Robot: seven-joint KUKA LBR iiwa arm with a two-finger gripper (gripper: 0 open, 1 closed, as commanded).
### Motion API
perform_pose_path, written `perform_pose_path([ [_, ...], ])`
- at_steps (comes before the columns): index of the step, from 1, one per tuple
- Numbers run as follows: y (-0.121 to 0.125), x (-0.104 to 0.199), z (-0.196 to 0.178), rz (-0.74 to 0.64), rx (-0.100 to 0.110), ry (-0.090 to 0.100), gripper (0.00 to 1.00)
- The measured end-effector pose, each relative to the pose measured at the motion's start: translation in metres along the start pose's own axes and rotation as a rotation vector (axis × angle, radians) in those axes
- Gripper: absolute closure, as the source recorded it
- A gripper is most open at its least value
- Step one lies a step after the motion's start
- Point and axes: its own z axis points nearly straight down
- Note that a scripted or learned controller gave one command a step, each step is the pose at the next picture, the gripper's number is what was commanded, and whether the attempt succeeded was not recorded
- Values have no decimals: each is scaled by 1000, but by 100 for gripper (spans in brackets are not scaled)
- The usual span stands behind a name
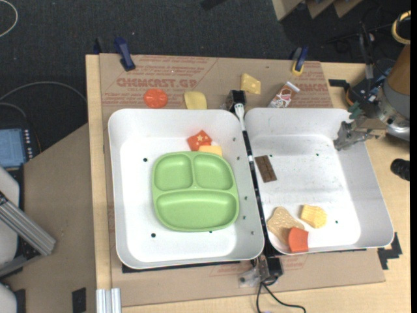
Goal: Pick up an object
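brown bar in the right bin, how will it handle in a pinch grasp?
The brown bar looks flat and thin, lying flush on the right bin floor, so fingers may struggle to get under its edges. It probably slides rather than rolls if nudged. It appears small and rigid, likely light. The gripper sits at the bin's right rim.

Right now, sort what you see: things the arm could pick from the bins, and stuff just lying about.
In the bins, pickable:
brown bar
tan slice
yellow block
orange block
red star piece
green plate

Lying outside on the board:
orange disc
yellow lump
yellow wedge
wrapper
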Motion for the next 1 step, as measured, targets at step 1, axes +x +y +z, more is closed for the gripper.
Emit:
perform_pose_path([
  [1,-46,108,8,-8,3,3,100],
])
